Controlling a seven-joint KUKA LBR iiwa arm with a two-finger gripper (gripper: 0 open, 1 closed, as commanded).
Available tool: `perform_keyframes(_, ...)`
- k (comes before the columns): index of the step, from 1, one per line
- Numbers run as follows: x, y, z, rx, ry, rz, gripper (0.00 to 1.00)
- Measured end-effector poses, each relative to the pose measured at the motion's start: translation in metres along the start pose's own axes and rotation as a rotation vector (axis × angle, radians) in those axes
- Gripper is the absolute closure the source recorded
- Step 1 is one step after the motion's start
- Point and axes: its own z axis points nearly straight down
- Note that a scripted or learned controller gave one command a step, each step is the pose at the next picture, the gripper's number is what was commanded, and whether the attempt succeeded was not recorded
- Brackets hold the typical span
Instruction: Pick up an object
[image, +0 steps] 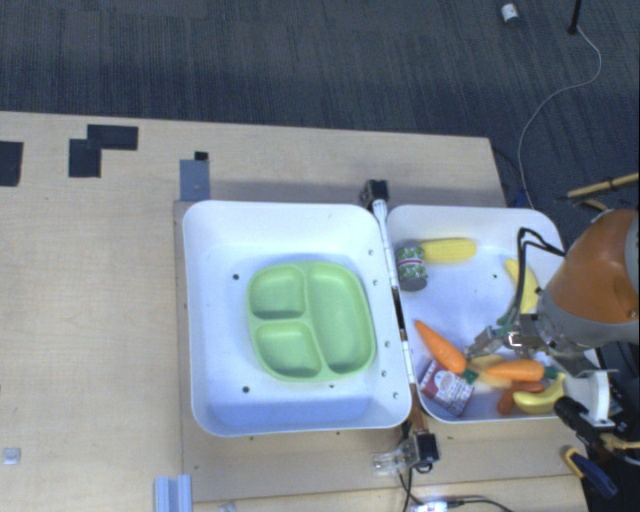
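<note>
Progress looks early: we see the green tray (308, 320) in the left bin (215, 300), toys in the right bin (480, 290). Our gripper (497, 343) hovers at three o'clock of the carrot (441, 348); whether it grasps anything, we cannot tell. Nothing is lifted yet.

no text is legible; the can's (411, 267) label is too blurred

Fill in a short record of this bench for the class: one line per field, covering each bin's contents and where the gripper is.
left bin: green tray with three compartments
right bin: corn, can, two carrots, packet, banana
gripper: low in the right bin, among the carrots
arm: reaching in from the right
</note>
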Motion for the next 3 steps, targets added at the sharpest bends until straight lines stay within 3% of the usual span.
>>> perform_keyframes(1, 0.000, 0.003, -0.011, -0.006, -0.001, -0.001, 1.00)
perform_keyframes(2, 0.040, 0.124, -0.076, 0.003, 0.003, -0.005, 1.00)
perform_keyframes(3, -0.026, 0.153, -0.003, 0.009, 0.001, -0.003, 1.00)
